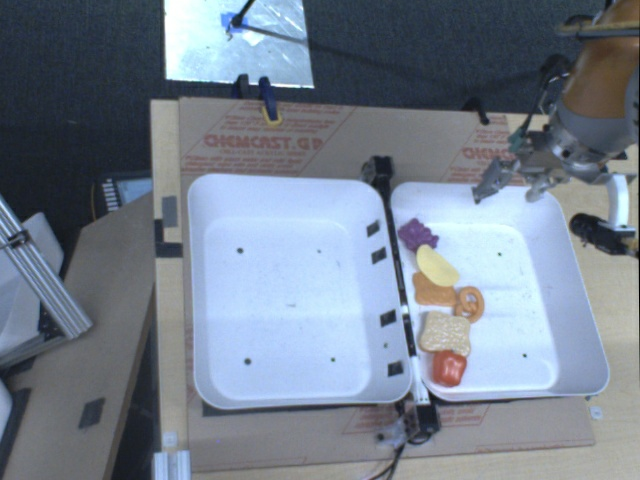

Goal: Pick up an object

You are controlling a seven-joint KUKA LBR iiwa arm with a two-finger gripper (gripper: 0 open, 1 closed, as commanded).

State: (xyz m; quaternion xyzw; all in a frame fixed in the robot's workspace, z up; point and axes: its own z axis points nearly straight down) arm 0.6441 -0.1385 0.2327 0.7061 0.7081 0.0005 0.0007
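toy foods (443, 303) along right bin's (560, 298) left wall

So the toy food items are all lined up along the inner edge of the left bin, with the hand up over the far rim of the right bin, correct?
Not quite. The camera view shows the toy food, from the purple grapes down to the red piece, along the inner edge of the right bin, not the left bin. The rest stands: the hand is over the right bin's far rim.

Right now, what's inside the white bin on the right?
The right bin holds toy food along its left side: purple grapes, yellow chip, pretzel, bread slice, red pepper. An orange piece lies partly covered.
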